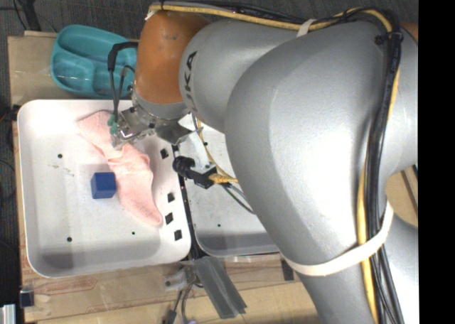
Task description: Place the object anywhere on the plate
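Observation:
A small blue cube (104, 185) rests on the floor of the left white bin (37, 244), just left of a crumpled pink cloth (136, 173) that runs from the bin's far side toward its right wall. My gripper (122, 129) hangs low over the upper end of the pink cloth, up and to the right of the cube. The wrist hides what lies directly beneath it. A teal dish-like object (79, 60) sits behind the left bin, outside its far rim.
The grey arm (298, 116) with its orange band (162, 60) covers most of the right bin (234, 241). Black cables and a clamp run along the divider (181, 202) between the bins. The wooden bench edge shows at the front.

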{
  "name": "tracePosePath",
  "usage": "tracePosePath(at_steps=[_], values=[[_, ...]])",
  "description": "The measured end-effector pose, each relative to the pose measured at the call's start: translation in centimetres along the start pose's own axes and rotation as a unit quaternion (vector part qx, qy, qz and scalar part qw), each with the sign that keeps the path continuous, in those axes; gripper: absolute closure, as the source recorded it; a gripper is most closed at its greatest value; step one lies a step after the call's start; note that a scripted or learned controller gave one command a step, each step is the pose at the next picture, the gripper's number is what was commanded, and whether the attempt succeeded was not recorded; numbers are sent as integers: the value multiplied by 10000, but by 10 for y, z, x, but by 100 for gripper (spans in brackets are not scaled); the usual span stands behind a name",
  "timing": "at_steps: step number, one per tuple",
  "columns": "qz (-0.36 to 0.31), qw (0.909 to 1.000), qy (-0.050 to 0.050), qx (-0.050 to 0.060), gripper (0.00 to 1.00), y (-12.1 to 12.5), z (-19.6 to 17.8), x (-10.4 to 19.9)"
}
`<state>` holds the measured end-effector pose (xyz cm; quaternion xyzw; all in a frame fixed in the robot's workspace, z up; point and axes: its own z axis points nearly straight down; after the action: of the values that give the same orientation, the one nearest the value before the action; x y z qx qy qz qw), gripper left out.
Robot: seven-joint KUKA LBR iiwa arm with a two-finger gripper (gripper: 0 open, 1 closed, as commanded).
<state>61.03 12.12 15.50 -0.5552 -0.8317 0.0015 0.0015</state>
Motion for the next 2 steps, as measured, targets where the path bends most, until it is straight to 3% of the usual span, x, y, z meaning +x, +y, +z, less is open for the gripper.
tracePosePath(at_steps=[1, 2], values=[[363, 9993, -3, 0, 100, -15, 9, 58], [731, 9973, 1, 8, 100, -35, -10, 47]])
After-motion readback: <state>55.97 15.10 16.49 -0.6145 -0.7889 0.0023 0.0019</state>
